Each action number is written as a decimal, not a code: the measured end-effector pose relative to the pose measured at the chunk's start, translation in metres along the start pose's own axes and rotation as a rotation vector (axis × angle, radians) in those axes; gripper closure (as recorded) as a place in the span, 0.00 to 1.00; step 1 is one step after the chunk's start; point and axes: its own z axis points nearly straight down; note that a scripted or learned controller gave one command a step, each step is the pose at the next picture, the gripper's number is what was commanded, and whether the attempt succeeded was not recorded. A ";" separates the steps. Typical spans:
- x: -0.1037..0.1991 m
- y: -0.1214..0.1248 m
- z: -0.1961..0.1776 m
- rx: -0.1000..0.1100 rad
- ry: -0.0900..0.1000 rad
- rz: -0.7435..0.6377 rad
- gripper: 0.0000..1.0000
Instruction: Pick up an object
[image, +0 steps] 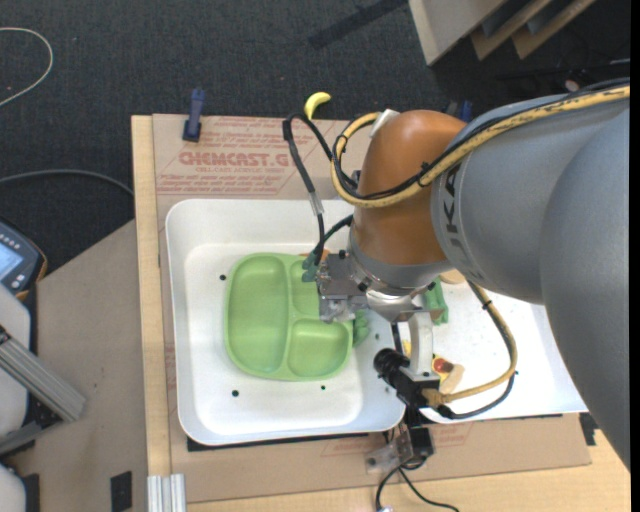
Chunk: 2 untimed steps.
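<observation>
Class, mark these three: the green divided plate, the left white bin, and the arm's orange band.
green divided plate (262, 312), camera view, large compartment's floor
left white bin (198, 262), camera view, bare left floor
orange band (410, 180), camera view, top curve

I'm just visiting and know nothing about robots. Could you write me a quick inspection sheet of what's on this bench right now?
Surface: left white bin on a brown board.
Job's things: green divided tray lying flat in the left bin; a small green piece beside the arm.
Clutter: blue clip at the board's far edge.
Grippers: gripper low over the tray's right edge; fingers hidden.
Cables: black and yellow cables along the orange wrist; white cable on the floor.
Surroundings: dark carpet, metal rail at left.
</observation>
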 end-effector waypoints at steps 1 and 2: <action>0.060 0.001 -0.050 -0.013 0.004 -0.007 1.00; 0.057 0.001 -0.047 -0.007 0.001 -0.003 0.00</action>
